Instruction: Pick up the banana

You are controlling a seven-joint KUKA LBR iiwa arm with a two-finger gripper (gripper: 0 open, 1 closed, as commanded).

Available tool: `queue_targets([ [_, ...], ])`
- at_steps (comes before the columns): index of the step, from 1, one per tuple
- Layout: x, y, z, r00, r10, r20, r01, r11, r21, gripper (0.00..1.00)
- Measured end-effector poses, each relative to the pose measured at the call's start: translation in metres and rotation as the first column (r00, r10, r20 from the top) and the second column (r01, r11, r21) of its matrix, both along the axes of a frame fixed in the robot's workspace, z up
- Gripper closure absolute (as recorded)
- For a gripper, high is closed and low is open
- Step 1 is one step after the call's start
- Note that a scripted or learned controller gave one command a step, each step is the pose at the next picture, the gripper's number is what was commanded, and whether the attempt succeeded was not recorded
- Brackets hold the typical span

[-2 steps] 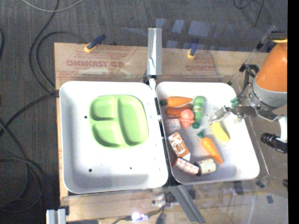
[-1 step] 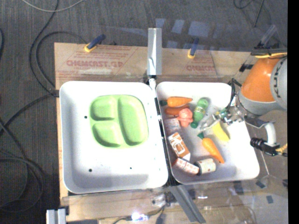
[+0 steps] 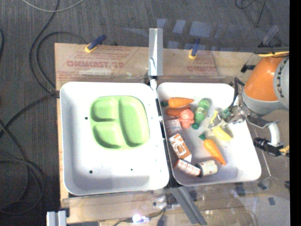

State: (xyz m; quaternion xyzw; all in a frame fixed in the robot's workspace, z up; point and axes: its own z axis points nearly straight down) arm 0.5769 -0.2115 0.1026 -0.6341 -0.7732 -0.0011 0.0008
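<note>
Far left: left bin (image 3: pixel 70 173), white and shallow, carrying a green divided tray (image 3: pixel 120 121) near its middle. Between the bins, a grey upright post (image 3: pixel 154 53) at the back edge of the tabletop (image 3: pixel 70 62).

Further right: right bin (image 3: pixel 249 171), crowded. At its back, an orange carrot (image 3: pixel 180 102) lying across, with a pink round item (image 3: pixel 186 117) just below and a green bottle (image 3: pixel 202 110) tilted beside them. Toward the front, a small brown carton (image 3: pixel 179 146), a red-and-white packet (image 3: pixel 187 167) and a small can (image 3: pixel 209 167) on its side. A second carrot (image 3: pixel 214 151) slanted near the middle.

Right of centre: banana (image 3: pixel 222 133), yellow, lying in the right bin just above that second carrot, touching or nearly touching the gripper (image 3: pixel 221 119). Fingers hard to make out; cannot tell whether spread or closed.
</note>
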Motion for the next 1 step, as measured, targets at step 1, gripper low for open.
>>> queue_targets([
  [1,-0.0049,0.1034,0.1159,0.996,-0.084,-0.002,0.084,0.996,-0.003,1.00],
])
